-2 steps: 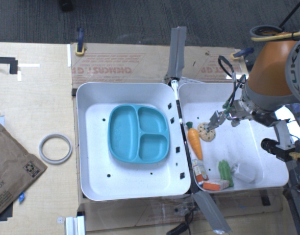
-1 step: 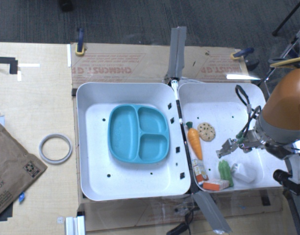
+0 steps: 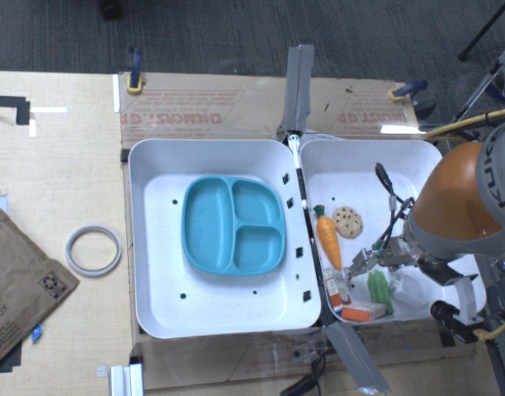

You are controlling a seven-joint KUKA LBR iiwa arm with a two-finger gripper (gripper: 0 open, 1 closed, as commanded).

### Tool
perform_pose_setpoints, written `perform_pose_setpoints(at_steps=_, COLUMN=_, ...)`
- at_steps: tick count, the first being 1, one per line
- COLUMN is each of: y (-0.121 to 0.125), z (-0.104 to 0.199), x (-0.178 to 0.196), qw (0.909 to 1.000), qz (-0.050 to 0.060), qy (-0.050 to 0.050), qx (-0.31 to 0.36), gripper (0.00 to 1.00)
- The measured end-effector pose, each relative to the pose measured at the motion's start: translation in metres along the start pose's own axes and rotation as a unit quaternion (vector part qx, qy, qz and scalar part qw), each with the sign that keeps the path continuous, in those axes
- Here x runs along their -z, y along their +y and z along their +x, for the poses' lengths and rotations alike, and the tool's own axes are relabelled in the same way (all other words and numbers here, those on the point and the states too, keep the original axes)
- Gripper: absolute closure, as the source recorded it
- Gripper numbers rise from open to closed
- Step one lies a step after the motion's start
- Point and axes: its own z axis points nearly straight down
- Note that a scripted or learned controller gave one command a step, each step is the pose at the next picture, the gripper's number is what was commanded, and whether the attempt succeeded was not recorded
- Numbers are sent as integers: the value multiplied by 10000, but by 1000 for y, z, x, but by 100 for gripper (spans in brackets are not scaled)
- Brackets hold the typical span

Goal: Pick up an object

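Fingers cannot be made out on the metal two-finger gripper (image 3: 370, 260), low in the right shallow white bin (image 3: 361, 157) beside the green plastic vegetable (image 3: 379, 292), orange toy carrot (image 3: 328, 239) and round speckled cookie (image 3: 346, 221), seemingly choosing one; cardboard (image 3: 205, 106) behind reads, inverted, "CHEMCAT".

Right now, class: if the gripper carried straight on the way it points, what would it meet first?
Probably the carrot: the gripper points left across the right bin toward it, though depth is unclear from above.
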Motion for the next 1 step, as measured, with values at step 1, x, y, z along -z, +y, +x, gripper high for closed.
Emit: perform_pose_setpoints(at_steps=1, y=0, z=-1, x=9, qw=10000, qz=-1, qy=-1, qx=-22, gripper=100)
